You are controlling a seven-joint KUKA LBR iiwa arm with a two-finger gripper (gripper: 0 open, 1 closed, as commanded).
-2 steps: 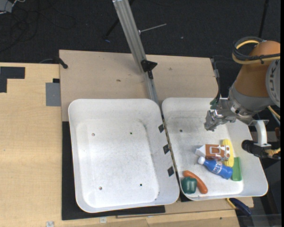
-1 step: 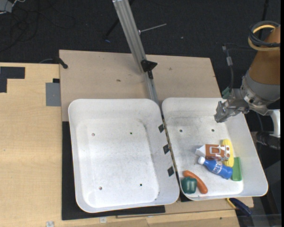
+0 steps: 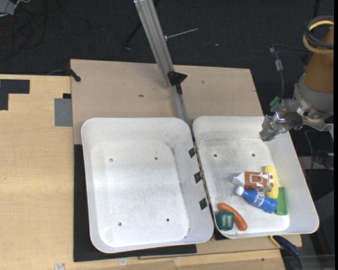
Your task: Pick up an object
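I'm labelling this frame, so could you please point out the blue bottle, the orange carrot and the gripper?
blue bottle [image 3: 259, 200]: camera view, middle of its body.
orange carrot [image 3: 234, 215]: camera view, middle of its length.
gripper [image 3: 268, 130]: camera view, midway between its fingertips.

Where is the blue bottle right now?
The blue bottle lies in the right bin, near its front, beside the green stick and below the brown-and-white toy.

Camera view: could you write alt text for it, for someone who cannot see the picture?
A grey robot arm's claw hangs over the far right edge of the right white bin, which holds a small heap of colourful toys near its front. The left white bin sits beside it on a wooden bench.
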